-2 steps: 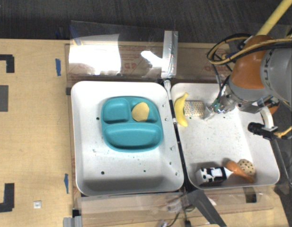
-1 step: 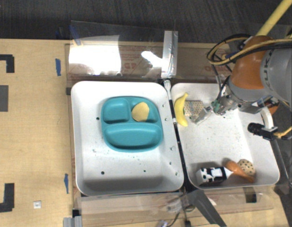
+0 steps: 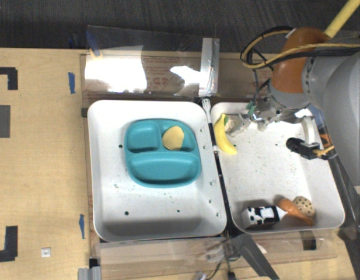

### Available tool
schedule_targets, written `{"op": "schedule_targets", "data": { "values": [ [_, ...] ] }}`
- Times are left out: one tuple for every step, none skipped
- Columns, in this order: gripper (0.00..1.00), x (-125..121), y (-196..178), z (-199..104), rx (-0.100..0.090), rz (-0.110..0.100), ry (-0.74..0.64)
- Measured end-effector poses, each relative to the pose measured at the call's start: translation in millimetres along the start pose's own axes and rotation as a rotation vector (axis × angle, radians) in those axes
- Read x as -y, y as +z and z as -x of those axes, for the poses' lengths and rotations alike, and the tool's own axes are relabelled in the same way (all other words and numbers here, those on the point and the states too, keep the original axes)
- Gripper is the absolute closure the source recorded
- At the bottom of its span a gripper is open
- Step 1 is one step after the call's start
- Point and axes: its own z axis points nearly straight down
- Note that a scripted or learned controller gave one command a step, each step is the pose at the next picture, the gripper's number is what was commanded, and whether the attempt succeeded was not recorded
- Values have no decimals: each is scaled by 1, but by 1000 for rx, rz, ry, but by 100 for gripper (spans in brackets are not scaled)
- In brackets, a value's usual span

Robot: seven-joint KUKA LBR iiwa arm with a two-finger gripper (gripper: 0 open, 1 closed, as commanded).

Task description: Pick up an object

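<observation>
A yellow banana (image 3: 224, 139) with a green tip lies along the left wall of the right bin (image 3: 273, 174), near its far corner. My gripper (image 3: 247, 120) hangs low over that far corner, just right of the banana's upper end; nothing shows between its tips. A black-and-white toy (image 3: 262, 216) lies at the bin's near edge. Beside it on the right is an orange and tan spotted piece (image 3: 297, 207).
The left bin (image 3: 109, 203) holds a teal divided plate (image 3: 162, 156), and a round yellow item (image 3: 173, 137) sits in the plate's far right compartment. A clear plastic sheet (image 3: 144, 69) lies behind the bins. The arm covers the right bin's far right corner.
</observation>
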Motion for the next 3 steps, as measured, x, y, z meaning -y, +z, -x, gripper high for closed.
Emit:
{"op": "schedule_targets", "data": {
  "values": [
    [0,55,-1,-19,0,2,163],
    [0,103,-2,11,0,2,311],
    [0,27,0,-6,-1,-1,662]
  ]
}}
